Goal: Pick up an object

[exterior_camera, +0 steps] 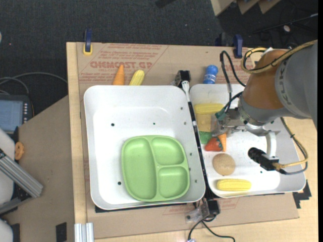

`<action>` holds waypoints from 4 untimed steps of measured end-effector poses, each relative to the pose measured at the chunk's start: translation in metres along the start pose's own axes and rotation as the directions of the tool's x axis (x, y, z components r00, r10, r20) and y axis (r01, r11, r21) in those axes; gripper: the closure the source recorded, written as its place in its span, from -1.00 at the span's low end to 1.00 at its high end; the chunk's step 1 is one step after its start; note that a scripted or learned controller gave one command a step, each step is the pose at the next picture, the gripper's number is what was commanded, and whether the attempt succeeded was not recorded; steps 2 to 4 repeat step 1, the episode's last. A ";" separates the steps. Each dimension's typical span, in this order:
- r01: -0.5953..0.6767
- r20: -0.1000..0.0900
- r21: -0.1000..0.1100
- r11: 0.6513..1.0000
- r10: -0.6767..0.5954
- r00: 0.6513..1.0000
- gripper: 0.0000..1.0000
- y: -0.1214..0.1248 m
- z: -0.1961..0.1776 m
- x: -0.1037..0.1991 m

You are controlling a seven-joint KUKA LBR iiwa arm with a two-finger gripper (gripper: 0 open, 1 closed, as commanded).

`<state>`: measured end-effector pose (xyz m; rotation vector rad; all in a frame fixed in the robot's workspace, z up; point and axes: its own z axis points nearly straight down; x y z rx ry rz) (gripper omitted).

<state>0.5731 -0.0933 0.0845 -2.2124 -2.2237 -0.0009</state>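
The gripper (220, 131) stood low in the right bin (282, 183), in the middle right of the frame, and I could not tell how its jaws were set, because the wrist and the cables covered them from above. Just under it lay a small orange and red object with a green piece (214, 144), close to the bin's left wall; this seemed to be the thing the arm was aiming at, though nothing was visibly held. To do this step well, I think the arm needed to come straight down over the middle of that object and keep away from the bin wall, since a finger landing on the rim would spoil the grasp.

Above the gripper, a yellow block (208, 114) lay near the top of the same bin, close enough to be pushed by accident. Lower down sat a round tan ball (223, 164), and below it a yellow corn cob (233, 185) near the bottom edge, both apart from the target. The left bin (101, 110) held a green divided plate (154, 167) in the lower middle of the frame.
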 end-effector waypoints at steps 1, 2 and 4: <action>0.002 0.001 -0.010 1.000 -0.002 1.000 1.00 -0.045 -0.106 0.063; 0.002 0.001 -0.010 1.000 -0.002 1.000 1.00 -0.045 -0.106 0.063; 0.002 0.001 -0.010 1.000 -0.002 1.000 1.00 -0.045 -0.106 0.063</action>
